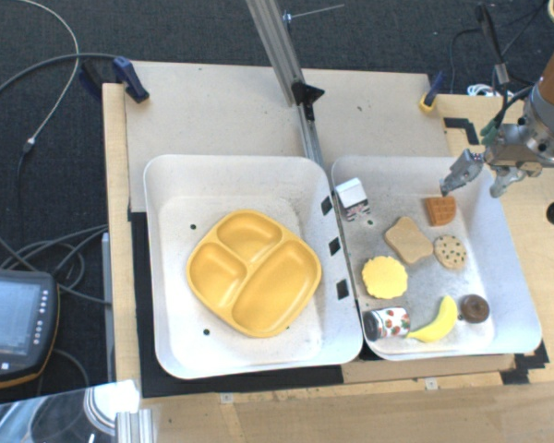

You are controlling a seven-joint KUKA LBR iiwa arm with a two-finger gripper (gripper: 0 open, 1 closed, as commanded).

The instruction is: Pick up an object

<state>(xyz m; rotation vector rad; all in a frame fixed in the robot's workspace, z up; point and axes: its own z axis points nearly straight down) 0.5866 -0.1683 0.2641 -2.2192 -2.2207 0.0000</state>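
The robot's hand [481,177], fingers spread and holding nothing, hangs just above and right of the orange cracker [440,210] (bread slice [407,240] and cookie [450,252] just below it) in the right bin [522,280].

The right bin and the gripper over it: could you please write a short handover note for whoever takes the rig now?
Gripper: open, holding nothing, at the far right of the right bin, just above the orange waffle block.
Right bin holds: white carton, toast slice, cookie, yellow round piece, banana, brown donut, small can.
Left bin: yellow divided plate.
Done: nothing picked yet.
Left: close on one object, probably the waffle block, and lift.
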